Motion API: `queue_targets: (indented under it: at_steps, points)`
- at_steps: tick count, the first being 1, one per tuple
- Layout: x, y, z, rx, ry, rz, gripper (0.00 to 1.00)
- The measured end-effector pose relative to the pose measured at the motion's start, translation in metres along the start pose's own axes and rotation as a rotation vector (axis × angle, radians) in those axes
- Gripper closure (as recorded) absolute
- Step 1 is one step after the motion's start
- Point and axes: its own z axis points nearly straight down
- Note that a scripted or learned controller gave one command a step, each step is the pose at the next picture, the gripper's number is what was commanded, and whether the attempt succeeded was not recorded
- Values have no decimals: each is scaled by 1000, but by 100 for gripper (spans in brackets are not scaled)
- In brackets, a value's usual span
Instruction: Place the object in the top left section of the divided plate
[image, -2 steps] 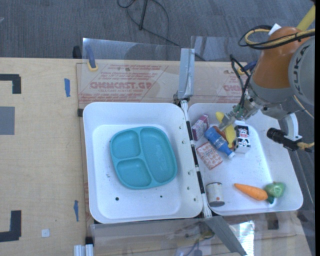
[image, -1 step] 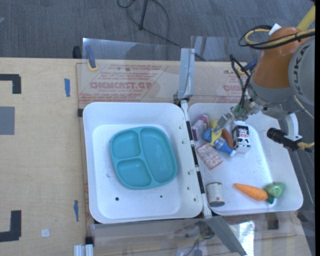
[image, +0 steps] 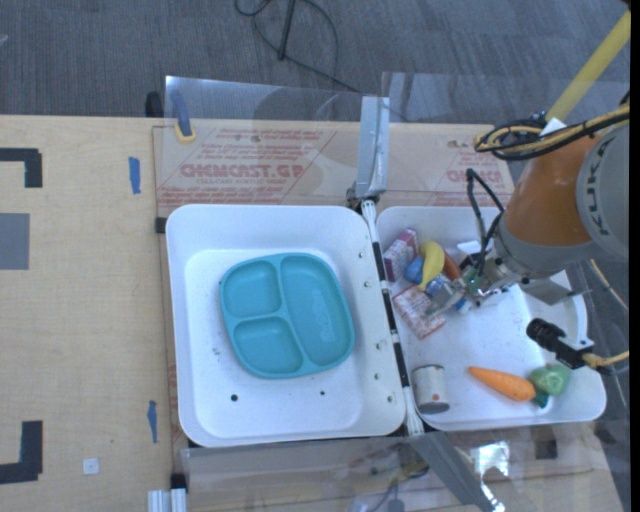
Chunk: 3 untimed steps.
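Divided plate (image: 288, 315) in left bin (image: 200, 300), large section rightward | pincer (image: 470, 292) over right-bin clutter (image: 415, 305), grip state cannot tell

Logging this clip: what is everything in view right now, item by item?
left bin: 1, white, left on the bench
right bin: 1, white, right beside it
plate: 1, teal, three sections, in the left bin
banana: 1, yellow, upper left of the right bin
packets: about 2, pink and white, in the clutter by the banana; detail blurred
blue item: 1, beside the banana; too small to identify
can: 1, grey, lower left corner of the right bin
carrot: 1, orange with a green top, lower right of the right bin
arm: 1, grey with an orange band, from the right
gripper: 1, over the clutter in the right bin
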Motion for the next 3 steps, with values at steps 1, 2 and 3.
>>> queue_targets:
  at_steps: [1,2,3]
  points:
    - [-2,0,-10,-3,-3,3,100]
    - [56,64,-77,-1,-1,-152,100]
    - [63,96,-120,-1,-1,-143,100]
